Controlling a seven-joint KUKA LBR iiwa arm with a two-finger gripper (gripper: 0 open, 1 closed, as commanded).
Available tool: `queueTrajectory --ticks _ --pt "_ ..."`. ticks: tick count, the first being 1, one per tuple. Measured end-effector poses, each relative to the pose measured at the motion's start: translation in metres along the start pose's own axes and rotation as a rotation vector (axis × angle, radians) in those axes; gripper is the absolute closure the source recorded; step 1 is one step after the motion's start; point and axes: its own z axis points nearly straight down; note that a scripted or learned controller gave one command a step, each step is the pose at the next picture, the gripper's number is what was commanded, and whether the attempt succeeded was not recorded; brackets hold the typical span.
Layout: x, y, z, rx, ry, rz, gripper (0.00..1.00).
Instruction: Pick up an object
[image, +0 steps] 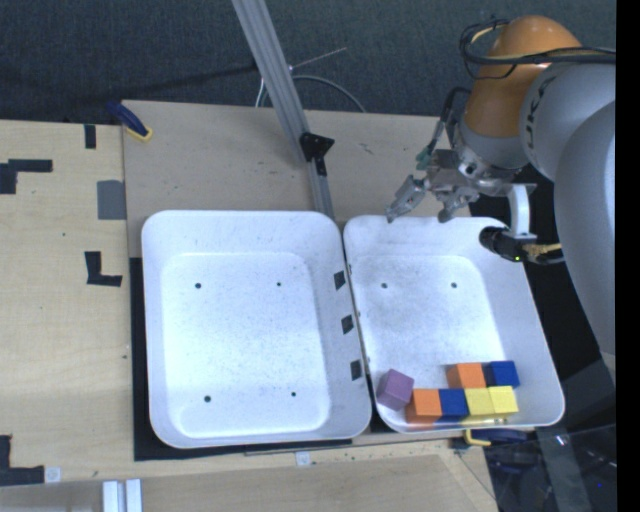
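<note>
Presently the gripper (428, 205) is hanging above the far rim of the right bin (520, 300), below the grey arm (575, 110) with its orange band (510, 70). Its two fingers (403, 203) are standing spread apart, with nothing between them.

All the objects are sitting in the near end of the right bin, well apart from the gripper. A purple block (396, 387) is lying tilted at the near left corner. Just beside it an orange block (427, 403) is resting, followed along the near wall by a blue block (453, 402) and two yellow blocks (491, 401), all touching in a row. Behind that row a second orange block (465, 376) and a second blue block (501, 374) are sitting side by side, touching the front row.

The left bin (240, 330) is lying alongside, its right rim meeting the right bin's left rim. A grey metal rail (285, 90) is running at a slant from the top of the view down to the gap between the bins. Both bins are resting on the pale wooden bench (60, 330), which is carrying dark tape marks at the left
</note>
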Motion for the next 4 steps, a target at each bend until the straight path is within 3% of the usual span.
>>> queueTrajectory --ticks 1,2,3,4 --pt "-0.03 -0.013 0.11 0.007 0.001 0.004 0.0" --pt "0.04 -0.008 -0.069 -0.01 0.002 -0.002 0.0" --pt "0.005 0.0 0.005 0.005 0.0 0.005 0.0" --pt "-0.067 -0.043 -0.024 -0.001 -0.002 0.009 0.0"
